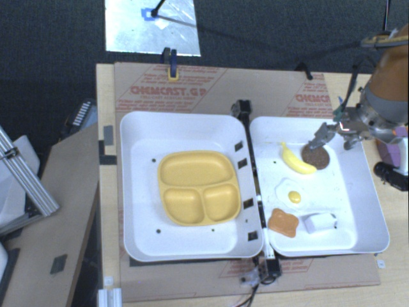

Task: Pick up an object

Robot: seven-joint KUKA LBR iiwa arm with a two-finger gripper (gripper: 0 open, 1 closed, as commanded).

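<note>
Dark carpeted floor (268,11) fills the upper frame. A reflective metal sheet (152,18) lies at upper left. The brown printed board (192,85) covers the bench centre. An aluminium frame rail (22,178) stands at left edge.

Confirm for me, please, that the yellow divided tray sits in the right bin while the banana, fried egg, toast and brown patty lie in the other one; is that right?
Not quite: the camera view shows the yellow divided tray in the left bin. The banana, fried egg, toast and brown patty lie in the right bin.
</note>
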